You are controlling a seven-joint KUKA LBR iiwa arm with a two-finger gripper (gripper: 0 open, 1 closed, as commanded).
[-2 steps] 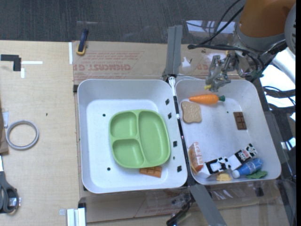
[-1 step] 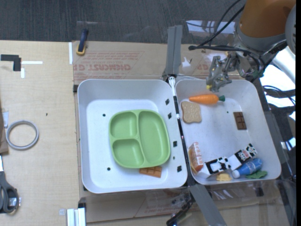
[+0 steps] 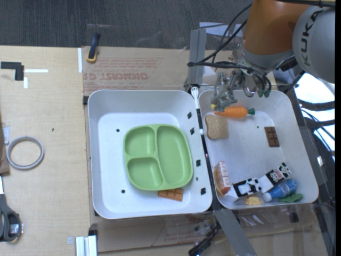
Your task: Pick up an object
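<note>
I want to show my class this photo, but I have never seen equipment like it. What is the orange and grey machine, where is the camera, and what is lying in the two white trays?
The machine is a robot arm, reaching in from the right. Its end effector, the grasping part, hangs just above a toy carrot at the far end of the right bin. Nothing can be seen gripped in it.

The single camera sits above the bench, looking down at a slant.

The right bin also holds a slice of toy bread, a chocolate bar, an orange carton, a black and white carton and a blue bottle. The left bin holds a green divided plate with a brown waffle-like piece at its near edge.
</note>
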